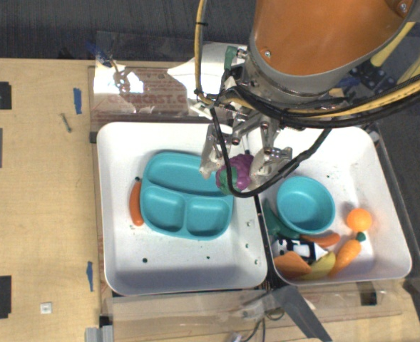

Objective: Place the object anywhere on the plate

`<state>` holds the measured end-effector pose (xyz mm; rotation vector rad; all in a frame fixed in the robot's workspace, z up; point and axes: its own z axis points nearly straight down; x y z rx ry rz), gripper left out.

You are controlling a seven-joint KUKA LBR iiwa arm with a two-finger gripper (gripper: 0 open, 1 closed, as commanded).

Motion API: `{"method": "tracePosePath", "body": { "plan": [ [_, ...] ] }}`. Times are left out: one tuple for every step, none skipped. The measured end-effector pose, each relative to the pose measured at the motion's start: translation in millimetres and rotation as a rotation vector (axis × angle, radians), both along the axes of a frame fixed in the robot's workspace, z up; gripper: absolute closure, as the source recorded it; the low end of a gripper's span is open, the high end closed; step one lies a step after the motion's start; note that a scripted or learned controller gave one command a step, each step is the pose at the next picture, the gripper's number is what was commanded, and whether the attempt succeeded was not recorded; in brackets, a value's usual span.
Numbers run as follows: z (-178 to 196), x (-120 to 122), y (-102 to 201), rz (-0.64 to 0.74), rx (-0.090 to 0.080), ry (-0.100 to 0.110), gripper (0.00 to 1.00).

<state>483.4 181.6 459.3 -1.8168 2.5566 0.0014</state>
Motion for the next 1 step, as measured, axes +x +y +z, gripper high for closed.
{"method": "tracePosePath", "body": {
  "plan": [
    [27.8, -3.5, 20.8, 0.282, 0.001, -0.006, 1.00]
  ]
}}
